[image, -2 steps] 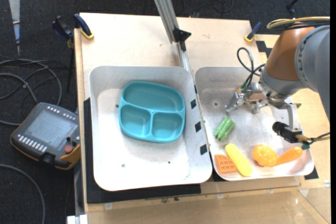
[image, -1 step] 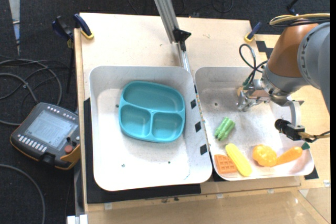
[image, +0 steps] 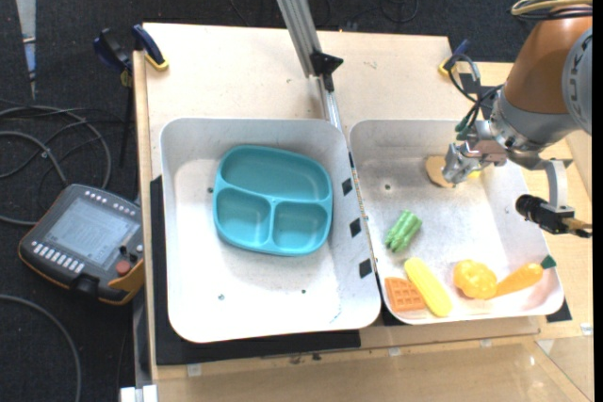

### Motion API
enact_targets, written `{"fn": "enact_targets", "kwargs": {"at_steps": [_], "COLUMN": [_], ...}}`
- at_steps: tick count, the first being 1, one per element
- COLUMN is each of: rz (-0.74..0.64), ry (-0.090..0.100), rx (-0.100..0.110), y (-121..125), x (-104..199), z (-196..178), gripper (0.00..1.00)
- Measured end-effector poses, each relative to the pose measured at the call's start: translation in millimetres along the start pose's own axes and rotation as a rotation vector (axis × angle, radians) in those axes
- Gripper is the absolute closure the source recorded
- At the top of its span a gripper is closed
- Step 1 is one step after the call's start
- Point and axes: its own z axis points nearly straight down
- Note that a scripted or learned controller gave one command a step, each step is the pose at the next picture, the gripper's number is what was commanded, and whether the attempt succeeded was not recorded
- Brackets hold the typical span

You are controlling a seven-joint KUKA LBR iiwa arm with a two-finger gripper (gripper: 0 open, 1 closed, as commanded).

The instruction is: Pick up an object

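My gripper (image: 454, 168) reaches down into the far part of the right bin (image: 377, 146), right over a flat tan piece (image: 435, 170) that peeks out at its left side. Further forward in that bin lie a green vegetable (image: 403, 230), an orange waffle-like piece (image: 405, 296), a yellow corn cob (image: 428, 287), a yellow lumpy fruit (image: 474, 279) and an orange carrot (image: 519, 279). The arm's grey and orange wrist (image: 546, 80) hangs over the bin's far right corner.
The left bin (image: 179, 202) holds a teal divided plate (image: 273, 200). A slanted metal pole (image: 297, 9) runs from the top down to the gap between the bins. A teach pendant (image: 80, 240) lies on the floor at left.
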Motion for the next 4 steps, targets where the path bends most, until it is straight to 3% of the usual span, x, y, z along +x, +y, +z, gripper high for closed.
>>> {"fn": "enact_targets", "kwargs": {"at_steps": [1,2,4], "rz": [0.002,-0.001,-0.007], "ry": [-0.001,0.001,0.004], "rx": [0.0,0.004,0.009], "y": [-6.5,-5.4,7.3], "x": [-6.6,-6.8,87.5], "z": [-54.1,-69.8,-59.4], "gripper": [1.0,1.0,1.0]}}
